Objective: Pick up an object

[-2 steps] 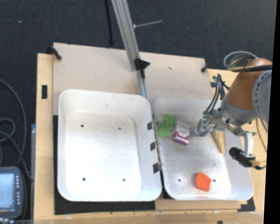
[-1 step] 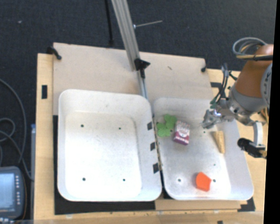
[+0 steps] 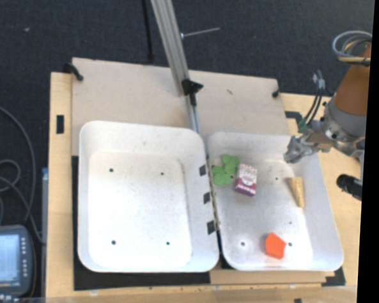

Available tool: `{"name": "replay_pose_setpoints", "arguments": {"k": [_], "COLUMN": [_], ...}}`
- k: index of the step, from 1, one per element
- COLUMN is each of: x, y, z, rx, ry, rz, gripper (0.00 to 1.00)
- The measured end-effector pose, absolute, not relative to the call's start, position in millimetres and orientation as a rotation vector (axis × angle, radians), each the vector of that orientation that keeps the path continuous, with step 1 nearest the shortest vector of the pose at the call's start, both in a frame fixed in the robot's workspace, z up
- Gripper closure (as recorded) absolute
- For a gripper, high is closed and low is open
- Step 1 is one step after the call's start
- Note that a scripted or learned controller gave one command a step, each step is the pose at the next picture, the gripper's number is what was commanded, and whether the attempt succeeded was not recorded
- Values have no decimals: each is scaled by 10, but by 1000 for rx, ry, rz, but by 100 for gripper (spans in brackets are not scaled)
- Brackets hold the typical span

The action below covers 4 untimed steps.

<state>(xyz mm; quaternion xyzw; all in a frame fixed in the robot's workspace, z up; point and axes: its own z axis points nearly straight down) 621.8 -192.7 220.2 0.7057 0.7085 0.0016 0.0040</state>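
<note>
Pincer (image 3: 294,151) hovers at right bin's (image 3: 318,251) upper-right corner; can't tell its state. Nearest pick: tan wedge (image 3: 296,190), just below it in frame, long axis running roughly top-to-bottom.

Two white bins (image 3: 145,135) (image 3: 311,248) — four objects (green (image 3: 225,170), purple-white (image 3: 246,180), tan (image 3: 296,189), orange (image 3: 275,245)).
</note>
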Motion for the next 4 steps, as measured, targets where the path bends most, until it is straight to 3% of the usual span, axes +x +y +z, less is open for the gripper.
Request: {"name": "replay_pose_setpoints", "arguments": {"k": [2,4], "x": [6009,5910], "y": [-855,157], "z": [2459,2282], "rx": [2213,2215], "ry": [2230,2230], "rz": [4,1], "gripper": [100,100]}}
